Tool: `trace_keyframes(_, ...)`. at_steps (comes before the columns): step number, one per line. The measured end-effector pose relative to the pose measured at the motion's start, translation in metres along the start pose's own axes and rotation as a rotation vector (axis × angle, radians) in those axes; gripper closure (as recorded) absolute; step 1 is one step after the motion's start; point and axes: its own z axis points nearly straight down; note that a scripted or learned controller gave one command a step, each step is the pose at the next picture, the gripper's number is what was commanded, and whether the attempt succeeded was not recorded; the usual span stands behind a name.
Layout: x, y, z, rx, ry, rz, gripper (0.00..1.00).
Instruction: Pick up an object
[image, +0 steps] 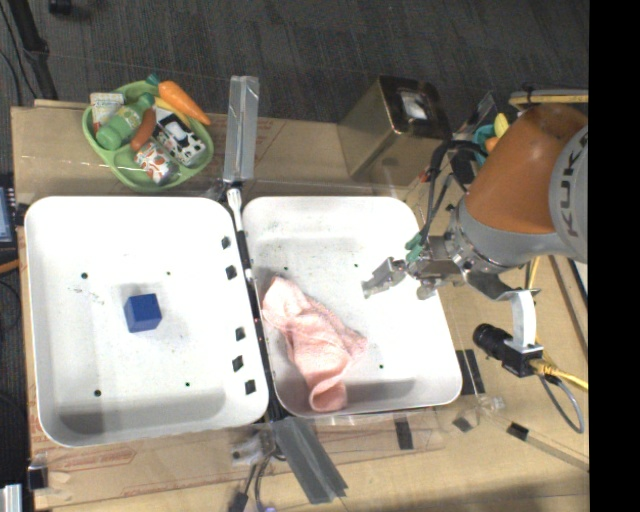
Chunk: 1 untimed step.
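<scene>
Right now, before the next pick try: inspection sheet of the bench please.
Surface: wooden bench bearing two shallow white bins, left bin and right bin, side by side.
Job's things: small blue cube in the left bin; crumpled pink cloth in the right bin, toward its near left side.
Clutter: green bowl of toy food on the bench behind the left bin; brown box behind the right bin.
Gripper: two-finger gripper over the right bin, right of the cloth, nothing seen between its fingers.
Cables: black cables by the wrist; yellow cable on the right.
Surroundings: dark carpet floor.
</scene>
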Motion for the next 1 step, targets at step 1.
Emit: trace_keyframes(1,0.0204,-0.0231,-0.0871,-0.007,-0.002,0.089,0.00)
